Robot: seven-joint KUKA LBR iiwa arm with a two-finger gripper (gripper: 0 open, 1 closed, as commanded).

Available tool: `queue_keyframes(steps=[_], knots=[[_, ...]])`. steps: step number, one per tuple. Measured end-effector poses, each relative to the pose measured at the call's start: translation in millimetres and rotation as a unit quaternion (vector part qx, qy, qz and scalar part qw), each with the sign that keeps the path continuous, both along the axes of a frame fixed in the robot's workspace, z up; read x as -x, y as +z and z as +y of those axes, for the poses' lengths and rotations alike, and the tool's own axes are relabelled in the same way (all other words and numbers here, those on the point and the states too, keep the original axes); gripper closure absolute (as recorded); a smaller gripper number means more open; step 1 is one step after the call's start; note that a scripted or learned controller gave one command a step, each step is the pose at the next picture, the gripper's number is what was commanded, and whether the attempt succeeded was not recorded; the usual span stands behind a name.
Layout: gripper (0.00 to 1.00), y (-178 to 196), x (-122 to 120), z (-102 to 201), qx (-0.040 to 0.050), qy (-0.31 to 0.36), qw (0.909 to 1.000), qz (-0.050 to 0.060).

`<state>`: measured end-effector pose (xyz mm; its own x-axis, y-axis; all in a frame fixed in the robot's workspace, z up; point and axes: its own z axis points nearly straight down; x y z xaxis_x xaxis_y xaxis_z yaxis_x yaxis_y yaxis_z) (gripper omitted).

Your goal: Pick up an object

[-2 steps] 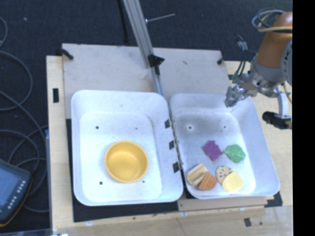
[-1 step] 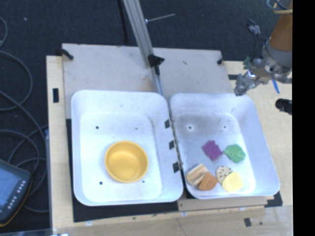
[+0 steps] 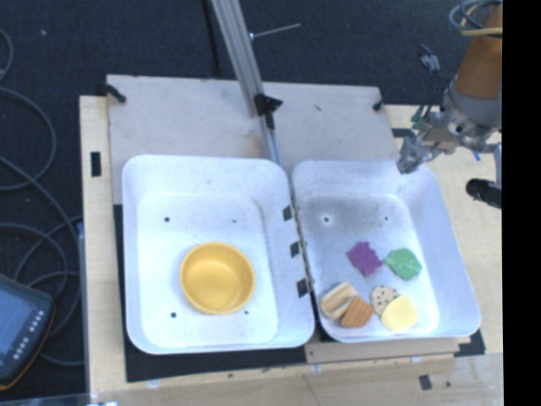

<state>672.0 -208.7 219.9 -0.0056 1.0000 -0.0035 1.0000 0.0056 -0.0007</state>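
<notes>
Gripper (image 3: 411,161): I cannot tell its state; hangs over right bin's (image 3: 444,218) far rim.
Toys (image 3: 376,286): nearer, slightly left of it.

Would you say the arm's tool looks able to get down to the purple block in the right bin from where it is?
Probably yes: the tool sits over the right white bin's far corner, and the purple block lies apart from its neighbours with nothing above it.
</notes>
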Motion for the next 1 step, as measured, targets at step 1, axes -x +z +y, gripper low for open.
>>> queue_keyframes(steps=[1], knots=[[1.0,4.4,24.4,53.7,-0.0012,0.0,1.0,-0.001]])
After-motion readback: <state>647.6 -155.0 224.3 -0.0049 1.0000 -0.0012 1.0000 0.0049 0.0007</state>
